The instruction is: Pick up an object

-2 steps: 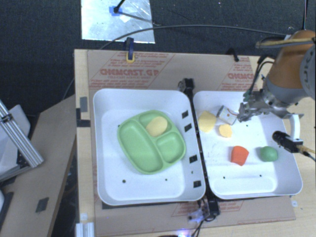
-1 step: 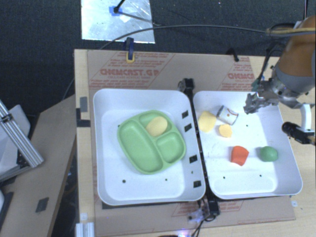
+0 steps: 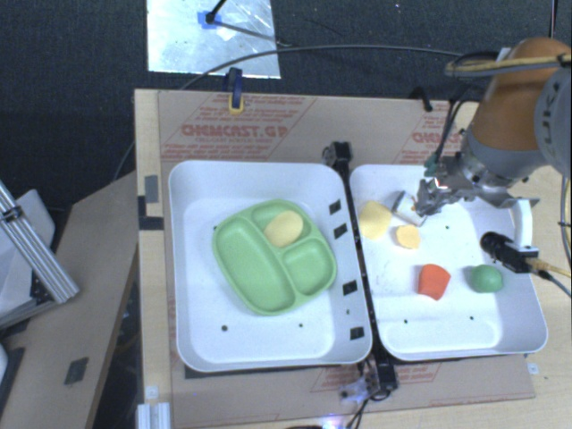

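Fingers (image 3: 427, 197) hover low over the right bin (image 3: 500, 329), beside the pale yellow piece (image 3: 374, 220); how wide they're spread I cannot tell, and nothing shows between them. Just beyond that piece sits a small yellow chunk (image 3: 407, 237), then the orange piece (image 3: 433, 281) and green ball (image 3: 486, 278).

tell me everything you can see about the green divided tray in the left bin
The green divided plastic tray is a pale green, rounded-corner dish with three compartments: one long one along its left side and two smaller ones on the right. It lies flat, turned at a slant, near the middle of the left white bin, resting on the bin's floor. A yellow rounded food-like piece sits in its upper small compartment. The other two compartments look bare. Nothing else touches it.
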